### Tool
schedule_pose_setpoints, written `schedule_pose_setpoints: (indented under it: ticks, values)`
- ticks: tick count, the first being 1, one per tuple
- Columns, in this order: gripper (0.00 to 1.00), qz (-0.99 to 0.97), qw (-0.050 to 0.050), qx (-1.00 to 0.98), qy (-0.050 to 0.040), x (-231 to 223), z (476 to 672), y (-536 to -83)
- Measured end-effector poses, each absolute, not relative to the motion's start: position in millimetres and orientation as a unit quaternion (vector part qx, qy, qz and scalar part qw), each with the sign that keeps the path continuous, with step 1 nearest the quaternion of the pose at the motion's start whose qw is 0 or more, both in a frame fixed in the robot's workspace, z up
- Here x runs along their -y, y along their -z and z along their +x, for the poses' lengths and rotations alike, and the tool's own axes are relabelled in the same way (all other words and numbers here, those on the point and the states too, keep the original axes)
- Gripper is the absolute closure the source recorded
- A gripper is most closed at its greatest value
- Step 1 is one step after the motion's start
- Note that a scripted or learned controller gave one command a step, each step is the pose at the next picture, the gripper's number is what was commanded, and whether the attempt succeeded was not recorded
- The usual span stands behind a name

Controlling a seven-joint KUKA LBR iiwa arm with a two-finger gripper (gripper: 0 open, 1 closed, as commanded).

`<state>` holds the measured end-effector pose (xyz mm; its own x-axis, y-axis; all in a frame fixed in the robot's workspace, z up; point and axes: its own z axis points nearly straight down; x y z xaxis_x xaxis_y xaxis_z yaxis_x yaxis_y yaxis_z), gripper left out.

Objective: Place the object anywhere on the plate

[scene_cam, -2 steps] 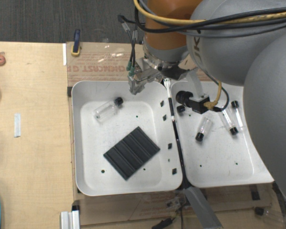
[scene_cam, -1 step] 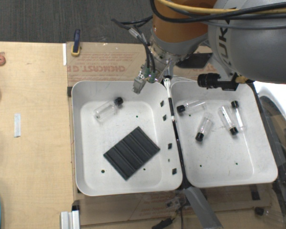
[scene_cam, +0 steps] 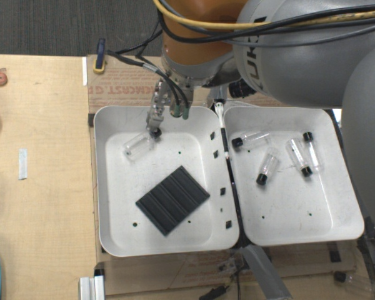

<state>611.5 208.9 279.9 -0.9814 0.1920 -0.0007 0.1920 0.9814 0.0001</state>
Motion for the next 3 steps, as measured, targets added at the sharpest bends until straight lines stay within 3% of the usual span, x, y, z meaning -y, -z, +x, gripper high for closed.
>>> schedule_pose_setpoints:
  ticks: [1,2,3]
  values:
    - [1.00,0.067,0.000,-0.998,0.0002,-228,568.8,-298]
    - [1.00,-0.001,0.000,-1.000,0.0001,-228,580.2,-257]
    - [1.00,-0.046,0.002,-0.999,-0.0006,-212,593.5,-284]
